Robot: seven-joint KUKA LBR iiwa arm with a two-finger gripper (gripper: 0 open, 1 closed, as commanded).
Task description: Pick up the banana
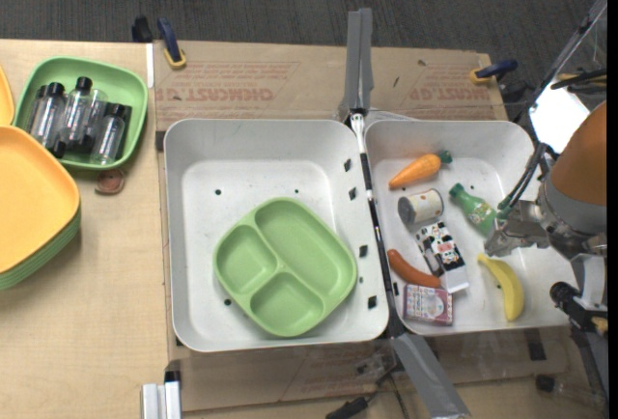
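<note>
You're on the approach: the tool [509, 239] hangs just above the curved yellow banana [508, 287] near the right white bin's [483, 131] front edge; grip state unreadable; lower next.

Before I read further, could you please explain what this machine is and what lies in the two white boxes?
One camera looks down at a slant on a bench. From the right reaches a grey robot arm with an orange band; its gripper hangs just above the banana, holding nothing I can see. The right bin also holds a carrot, a green bottle, a small can, a red sausage-like toy and two small packets. The left bin holds a green divided plate. Further left stand a green tray of bottles and stacked orange plates.
</note>
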